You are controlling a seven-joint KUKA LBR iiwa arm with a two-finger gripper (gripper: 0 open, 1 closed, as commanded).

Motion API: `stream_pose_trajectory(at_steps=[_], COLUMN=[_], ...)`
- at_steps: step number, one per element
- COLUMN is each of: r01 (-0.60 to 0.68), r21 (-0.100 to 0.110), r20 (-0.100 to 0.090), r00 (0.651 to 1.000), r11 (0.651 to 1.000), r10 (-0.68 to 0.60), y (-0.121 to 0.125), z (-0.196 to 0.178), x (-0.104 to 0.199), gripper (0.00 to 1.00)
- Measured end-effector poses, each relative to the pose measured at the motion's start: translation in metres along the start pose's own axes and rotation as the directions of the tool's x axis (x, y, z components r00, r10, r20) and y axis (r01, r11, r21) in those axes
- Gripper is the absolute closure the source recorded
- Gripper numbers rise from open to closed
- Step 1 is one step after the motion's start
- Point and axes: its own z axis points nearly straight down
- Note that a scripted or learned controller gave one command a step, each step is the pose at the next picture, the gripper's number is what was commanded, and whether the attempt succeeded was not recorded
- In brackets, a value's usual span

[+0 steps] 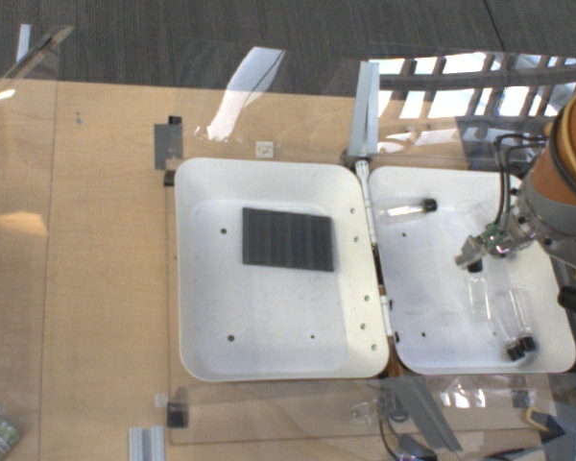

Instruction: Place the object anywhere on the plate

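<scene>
Gripper (477, 251) is hovering in right bin (557, 353), finger state unclear; clear bottle (502, 315) is lying just below it, long axis running away toward the near corner; dark plate (288, 239) is sitting leftward.

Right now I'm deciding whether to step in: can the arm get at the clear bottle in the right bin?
Probably yes. The gripper hangs over the right bin, just above the bottle, which lies flat with nothing over it.

Matt ribbed dark plate (288, 239), glossy white plastic bins (202, 334), wooden bench (77, 277).
</scene>
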Motion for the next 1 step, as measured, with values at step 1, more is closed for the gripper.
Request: stream_pose_trajectory(at_steps=[1], r01=[0.016], r21=[0.002], r20=[-0.002], r00=[1.0], r11=[1.0], r10=[-0.016], y=[-0.0158], z=[0.0077], x=[0.0799], gripper=[1.0])
